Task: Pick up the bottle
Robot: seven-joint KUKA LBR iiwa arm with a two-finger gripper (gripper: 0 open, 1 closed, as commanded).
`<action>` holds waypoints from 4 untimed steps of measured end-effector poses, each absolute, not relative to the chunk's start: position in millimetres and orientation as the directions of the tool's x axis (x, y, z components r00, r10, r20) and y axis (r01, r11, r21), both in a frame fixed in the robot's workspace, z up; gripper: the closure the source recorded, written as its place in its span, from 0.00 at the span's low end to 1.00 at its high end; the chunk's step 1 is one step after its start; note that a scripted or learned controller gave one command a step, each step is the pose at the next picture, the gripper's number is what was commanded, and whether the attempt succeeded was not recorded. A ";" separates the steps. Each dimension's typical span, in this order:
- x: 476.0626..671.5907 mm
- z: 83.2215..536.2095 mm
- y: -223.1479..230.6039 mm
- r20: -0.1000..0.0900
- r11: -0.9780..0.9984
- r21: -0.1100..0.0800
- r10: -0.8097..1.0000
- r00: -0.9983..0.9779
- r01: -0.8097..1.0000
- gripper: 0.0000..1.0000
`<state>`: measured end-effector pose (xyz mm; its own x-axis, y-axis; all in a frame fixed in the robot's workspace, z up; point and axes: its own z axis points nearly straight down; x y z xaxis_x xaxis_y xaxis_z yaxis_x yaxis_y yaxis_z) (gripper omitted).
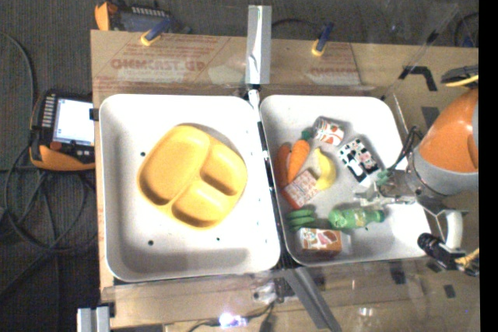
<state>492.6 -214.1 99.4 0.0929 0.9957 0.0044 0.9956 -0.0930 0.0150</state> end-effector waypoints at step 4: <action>489.0 90.7 -199.3 0.000 -0.128 0.015 0.992 0.128 0.992 0.00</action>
